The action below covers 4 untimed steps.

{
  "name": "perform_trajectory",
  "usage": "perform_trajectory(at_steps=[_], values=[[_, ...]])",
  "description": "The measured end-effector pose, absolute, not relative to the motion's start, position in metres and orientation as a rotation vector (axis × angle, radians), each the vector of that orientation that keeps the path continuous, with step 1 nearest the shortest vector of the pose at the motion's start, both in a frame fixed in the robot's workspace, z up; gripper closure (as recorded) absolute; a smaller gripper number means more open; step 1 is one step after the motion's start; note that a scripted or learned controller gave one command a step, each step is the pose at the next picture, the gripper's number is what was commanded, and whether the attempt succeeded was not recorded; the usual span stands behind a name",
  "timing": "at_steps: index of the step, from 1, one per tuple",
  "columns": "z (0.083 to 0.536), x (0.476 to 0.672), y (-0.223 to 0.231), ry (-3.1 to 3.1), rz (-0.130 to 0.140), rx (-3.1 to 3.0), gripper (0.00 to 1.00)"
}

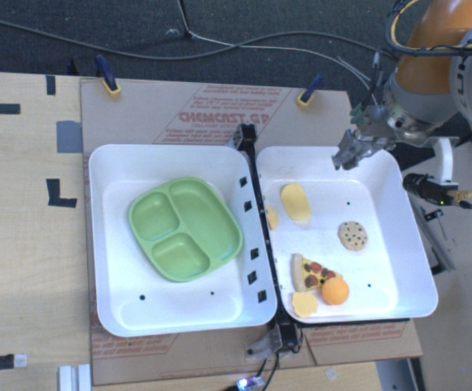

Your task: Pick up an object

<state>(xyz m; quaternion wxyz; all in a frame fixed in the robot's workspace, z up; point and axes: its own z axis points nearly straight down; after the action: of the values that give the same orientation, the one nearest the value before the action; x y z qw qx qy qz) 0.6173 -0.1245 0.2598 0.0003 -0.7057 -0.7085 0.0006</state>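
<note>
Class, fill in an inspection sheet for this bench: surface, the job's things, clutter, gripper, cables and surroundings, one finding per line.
Surface: two white bins, left bin and right bin, on cardboard.
Job's things: in the right bin, yellow piece, cookie, pizza slice, orange ball.
Clutter: green divided tray in the left bin.
Gripper: gripper above the right bin's far corner, nothing seen between its fingers.
Cables: black cables across the dark floor.
Surroundings: two clamps on the cardboard's far edge.

Left bin (106,218) holds a green divided tray (185,228). Right bin (399,243) holds a yellow piece (295,203), cookie (352,235), pizza slice (308,273) and orange (334,291). Gripper (346,155) hovers above its far rim.
</note>
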Motion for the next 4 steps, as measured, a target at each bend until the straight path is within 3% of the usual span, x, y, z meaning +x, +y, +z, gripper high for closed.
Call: perform_trajectory(at_steps=[2, 3, 4], values=[[0.249, 0.623, -0.016, -2.228, -0.001, -2.213, 1.00], [0.247, 0.635, 0.034, -2.228, 0.000, -2.214, 1.00], [0.243, 0.630, 0.094, -2.227, 0.002, -2.213, 1.00]])
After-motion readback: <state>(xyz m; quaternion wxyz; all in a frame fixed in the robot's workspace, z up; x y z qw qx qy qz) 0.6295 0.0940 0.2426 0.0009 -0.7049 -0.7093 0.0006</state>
